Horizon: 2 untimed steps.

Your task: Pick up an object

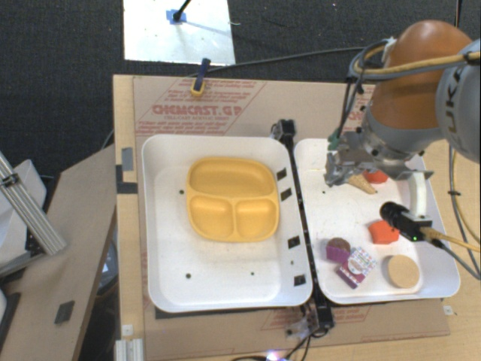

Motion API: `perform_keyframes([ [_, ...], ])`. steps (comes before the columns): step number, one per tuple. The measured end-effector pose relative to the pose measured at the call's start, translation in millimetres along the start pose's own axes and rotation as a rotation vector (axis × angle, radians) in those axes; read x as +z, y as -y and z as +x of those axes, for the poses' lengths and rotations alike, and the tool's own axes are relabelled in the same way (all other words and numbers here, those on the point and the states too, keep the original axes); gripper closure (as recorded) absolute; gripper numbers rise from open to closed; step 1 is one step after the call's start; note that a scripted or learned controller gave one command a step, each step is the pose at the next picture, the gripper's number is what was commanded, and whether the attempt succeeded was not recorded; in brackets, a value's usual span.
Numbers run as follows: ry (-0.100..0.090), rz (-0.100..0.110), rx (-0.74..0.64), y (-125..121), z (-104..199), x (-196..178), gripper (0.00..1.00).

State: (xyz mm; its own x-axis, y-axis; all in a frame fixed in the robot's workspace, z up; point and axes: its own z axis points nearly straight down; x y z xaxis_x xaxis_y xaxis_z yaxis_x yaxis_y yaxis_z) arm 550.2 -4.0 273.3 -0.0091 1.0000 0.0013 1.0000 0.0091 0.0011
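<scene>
Over the right bin (323, 201), the gripper (340, 173) hangs low near the back wall, close to an orange piece (375, 177) and a tan wedge (364, 186) beside it. Whether it grips anything I cannot tell. Other candidates lie nearer the front: an orange block (384, 233), a purple toy (346, 260) and a tan disc (403, 271). This looks like the reaching step; next it needs to settle squarely over one piece.

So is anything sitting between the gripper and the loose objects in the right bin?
Nothing visible blocks it. The gripper hangs low over the right white bin, beside a tan wooden block and an orange piece. The orange cube, purple item and round tan disc lie apart, nearer the front.
</scene>
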Motion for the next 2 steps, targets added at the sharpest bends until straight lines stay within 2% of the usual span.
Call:
perform_keyframes([
  [2,-0.001,0.002,-0.001,27,96,44,1.00],
])
